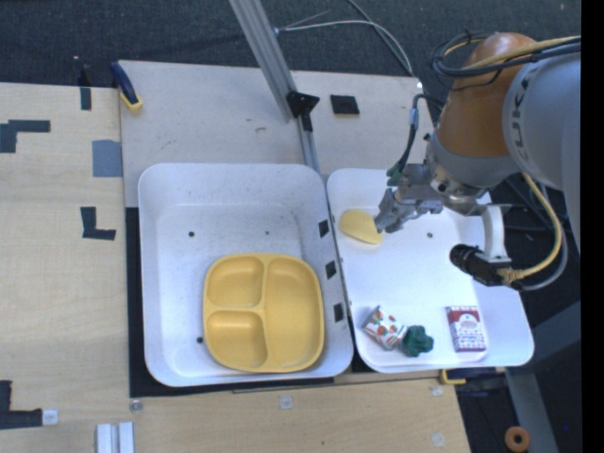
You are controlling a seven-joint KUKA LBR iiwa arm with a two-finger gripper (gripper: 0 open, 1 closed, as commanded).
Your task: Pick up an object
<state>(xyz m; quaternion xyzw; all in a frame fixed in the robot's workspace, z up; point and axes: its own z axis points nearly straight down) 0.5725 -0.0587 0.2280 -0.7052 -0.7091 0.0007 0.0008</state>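
Yellow chip-shaped piece (360, 226) lies near the right bin's (425, 281) upper left corner, just beside the gripper (389, 219); whether its grip is wide or closed, I cannot tell.

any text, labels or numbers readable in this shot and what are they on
"KU": dark letters, partly cut off, on the grey arm near the orange band.
Red and white small box in the right bin: print is there, too small and blurred to read.
Small colourful packet beside a green object: pattern or print, unreadable.
Yellow divided tray in the left bin: no text visible.
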